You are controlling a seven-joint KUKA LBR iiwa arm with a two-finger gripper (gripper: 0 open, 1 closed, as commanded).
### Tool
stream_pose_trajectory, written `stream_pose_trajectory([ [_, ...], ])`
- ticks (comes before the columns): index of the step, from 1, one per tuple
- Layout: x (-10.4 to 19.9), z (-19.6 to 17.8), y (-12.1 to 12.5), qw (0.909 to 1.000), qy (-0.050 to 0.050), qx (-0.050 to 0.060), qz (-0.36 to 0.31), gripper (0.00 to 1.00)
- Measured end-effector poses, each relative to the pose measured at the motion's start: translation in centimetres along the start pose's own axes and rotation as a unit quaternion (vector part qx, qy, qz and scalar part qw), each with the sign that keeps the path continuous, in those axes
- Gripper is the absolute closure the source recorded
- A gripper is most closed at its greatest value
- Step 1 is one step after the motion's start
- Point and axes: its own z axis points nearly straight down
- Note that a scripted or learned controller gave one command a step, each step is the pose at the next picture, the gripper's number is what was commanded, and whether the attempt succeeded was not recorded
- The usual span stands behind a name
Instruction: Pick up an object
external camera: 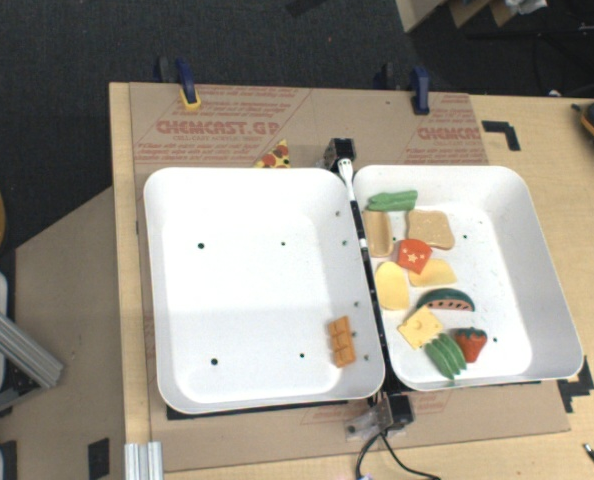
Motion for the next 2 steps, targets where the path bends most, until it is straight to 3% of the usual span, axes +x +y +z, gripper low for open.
stream_pose_trajectory([
  [1,-0.2,0.1,0.1,1.0000,-0.001,0.008,0.002,1.00],
  [2,6.2,21.9,-0.7,0.9998,0.002,0.021,0.001,1.00],
])
